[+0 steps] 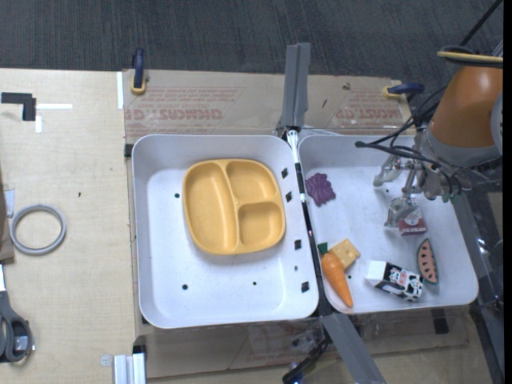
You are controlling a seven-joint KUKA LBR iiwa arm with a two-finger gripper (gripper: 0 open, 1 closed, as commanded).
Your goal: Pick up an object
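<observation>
My gripper (402,211) hangs low over the right bin (364,154), in its right half. Directly under its tip, a little to the right, lies a small red and white object (413,228); whether the two touch I cannot tell. Other items in this bin: a purple bunch of grapes (320,188) at the left, a yellow cracker-like piece (345,253), an orange carrot (337,279), a black and white cow-patterned carton (395,278), and a watermelon slice (428,261) by the right wall.
The left bin (152,246) holds a yellow divided plate (234,206). Grey arm with its orange band (470,106) and cables reaches in at the right. A tape roll (35,229) and scissors (12,336) lie on the bench at the left.
</observation>
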